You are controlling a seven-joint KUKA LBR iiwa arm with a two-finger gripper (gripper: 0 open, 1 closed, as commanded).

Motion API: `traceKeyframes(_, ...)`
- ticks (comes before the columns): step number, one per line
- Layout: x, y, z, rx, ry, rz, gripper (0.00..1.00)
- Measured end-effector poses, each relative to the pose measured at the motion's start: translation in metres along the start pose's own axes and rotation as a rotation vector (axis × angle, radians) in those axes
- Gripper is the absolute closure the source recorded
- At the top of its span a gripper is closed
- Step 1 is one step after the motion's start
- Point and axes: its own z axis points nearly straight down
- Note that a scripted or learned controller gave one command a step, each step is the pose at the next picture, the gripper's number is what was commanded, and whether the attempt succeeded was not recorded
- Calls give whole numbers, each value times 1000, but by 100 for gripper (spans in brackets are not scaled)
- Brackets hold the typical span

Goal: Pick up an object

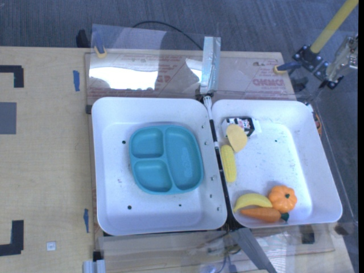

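- Overhead, 2 shallow white bins sit side by side on the wooden bench, the left bin (pixel 108 169) touching the right bin (pixel 318 169) along a shared middle edge.
- Centred in the left bin lies a teal divided plate (pixel 166 158) with 3 compartments, flat on the floor.
- Toy foods gather in the right bin: a pale yellow round piece (pixel 236 136) near the back-left corner, partly over a small black-and-white item (pixel 243 122).
- An ear of corn (pixel 228 162) lies lengthwise against that bin's left wall, just in front of the pale piece.
- At the front edge, a banana (pixel 253 201), a carrot (pixel 261 213) and an orange pumpkin (pixel 282 198) crowd together, touching, with the pumpkin nearest the front-right corner.
- Whether the claw is open or closed cannot be told, nor how the toys lie relative to it.
- Behind the bins stands a clear plastic sheet (pixel 142 61), and a yellow pole (pixel 339 15) slants off past the bench's back-right corner.
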Motion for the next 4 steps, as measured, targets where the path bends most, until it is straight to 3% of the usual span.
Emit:
traceKeyframes(1, 9, -3, -16, 0, -1, -205, 100)
traceKeyframes(2, 5, 17, -15, -2, 1, -432, 100)
traceKeyframes(3, -6, 2, -13, -3, 0, -858, 100)
traceKeyframes(4, -6, 3, -3, -8, 6, -1119, 100)
